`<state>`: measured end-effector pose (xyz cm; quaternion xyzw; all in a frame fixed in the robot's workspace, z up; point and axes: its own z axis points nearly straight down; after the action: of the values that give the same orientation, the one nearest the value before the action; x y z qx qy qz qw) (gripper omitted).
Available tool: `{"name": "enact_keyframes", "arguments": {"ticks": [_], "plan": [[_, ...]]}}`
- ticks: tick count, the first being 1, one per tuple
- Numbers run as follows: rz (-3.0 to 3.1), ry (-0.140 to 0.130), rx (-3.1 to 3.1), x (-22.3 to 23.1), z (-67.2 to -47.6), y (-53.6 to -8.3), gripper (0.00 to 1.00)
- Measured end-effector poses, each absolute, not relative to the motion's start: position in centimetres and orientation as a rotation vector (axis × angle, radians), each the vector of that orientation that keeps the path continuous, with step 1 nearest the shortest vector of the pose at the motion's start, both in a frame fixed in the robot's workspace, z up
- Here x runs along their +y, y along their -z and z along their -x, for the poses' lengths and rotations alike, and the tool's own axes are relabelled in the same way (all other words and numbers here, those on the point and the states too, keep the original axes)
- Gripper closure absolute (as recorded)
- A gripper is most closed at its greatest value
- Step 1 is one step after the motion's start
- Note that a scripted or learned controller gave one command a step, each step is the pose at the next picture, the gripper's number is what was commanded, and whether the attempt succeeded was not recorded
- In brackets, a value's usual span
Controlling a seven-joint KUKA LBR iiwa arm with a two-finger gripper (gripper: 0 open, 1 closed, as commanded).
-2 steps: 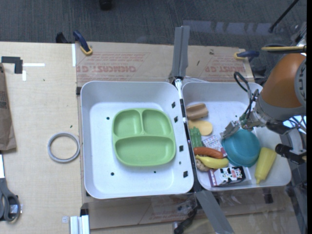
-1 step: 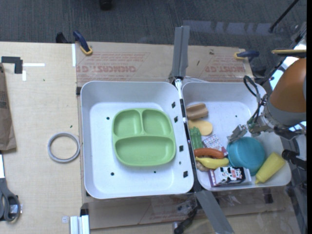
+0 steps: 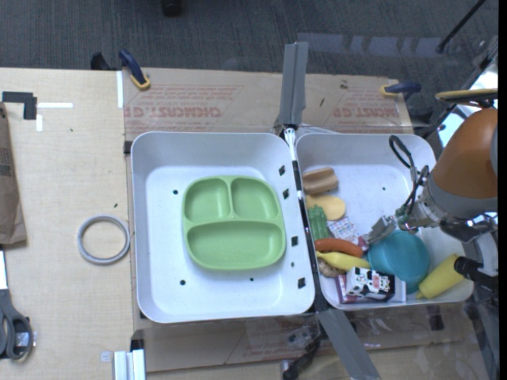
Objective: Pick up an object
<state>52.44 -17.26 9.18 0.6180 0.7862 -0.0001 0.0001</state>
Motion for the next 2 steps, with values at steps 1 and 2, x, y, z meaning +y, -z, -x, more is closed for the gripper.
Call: {"name": "enact_keyframes", "arguments": {"ticks": [1, 2], "plan": [[-1.875, -0.017, 2.487, -16.29, -49.71, -9.75, 0.0], [-1.879, -0.027, 2.471, -16.82, -49.13, -10.06, 0.0]]}}
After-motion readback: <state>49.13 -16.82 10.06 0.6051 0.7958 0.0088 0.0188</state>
